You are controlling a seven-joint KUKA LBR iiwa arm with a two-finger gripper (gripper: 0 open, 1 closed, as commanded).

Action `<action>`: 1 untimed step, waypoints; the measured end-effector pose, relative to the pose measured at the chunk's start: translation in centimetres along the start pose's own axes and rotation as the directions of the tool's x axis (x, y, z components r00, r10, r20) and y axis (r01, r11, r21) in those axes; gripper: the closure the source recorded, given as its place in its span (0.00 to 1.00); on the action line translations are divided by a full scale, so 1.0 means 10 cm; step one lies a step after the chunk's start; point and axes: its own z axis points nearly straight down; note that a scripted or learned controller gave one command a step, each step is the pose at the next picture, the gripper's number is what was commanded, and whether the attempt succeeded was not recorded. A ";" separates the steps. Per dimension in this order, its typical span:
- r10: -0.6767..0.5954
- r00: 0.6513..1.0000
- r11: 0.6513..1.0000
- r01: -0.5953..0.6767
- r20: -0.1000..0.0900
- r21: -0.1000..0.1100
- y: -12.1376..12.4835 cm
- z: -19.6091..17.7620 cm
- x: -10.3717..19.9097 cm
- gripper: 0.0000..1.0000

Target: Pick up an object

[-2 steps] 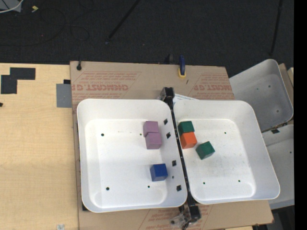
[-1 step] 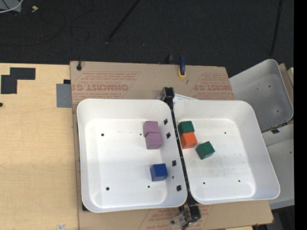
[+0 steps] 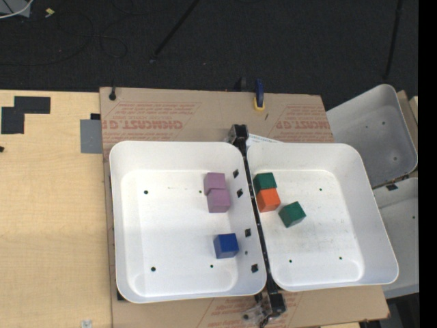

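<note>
Where the cardboard sheet [image 3: 171, 118] shows beyond the far rims of the two bins, we see red lettering printed on it twice, once behind each bin. It stands upside down from this camera and is too blurred for us to read with any certainty. No block carries a label we can make out.

We count six blocks to choose from. Two pale purple blocks [image 3: 217, 192] sit touching, one just behind the other, in the left bin [image 3: 130, 217], near its centre and toward the shared divider. A blue cube [image 3: 225, 245] lies nearer the front of that bin, apart from the purple pair. In the right bin [image 3: 355, 217], close to the divider, a dark green block [image 3: 264, 182] touches an orange block [image 3: 268, 199], and a second green cube [image 3: 292, 214] sits just beside the orange one, turned at an angle. All six rest flat on the white floors.

How the jaws stand we cannot tell.

Black clips [image 3: 239, 134] pinch the seam between the bins on the light wooden worktop [image 3: 48, 217].
</note>
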 end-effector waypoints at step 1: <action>-0.002 1.000 1.000 0.002 0.000 0.000 0.00 -0.06 0.00 1.00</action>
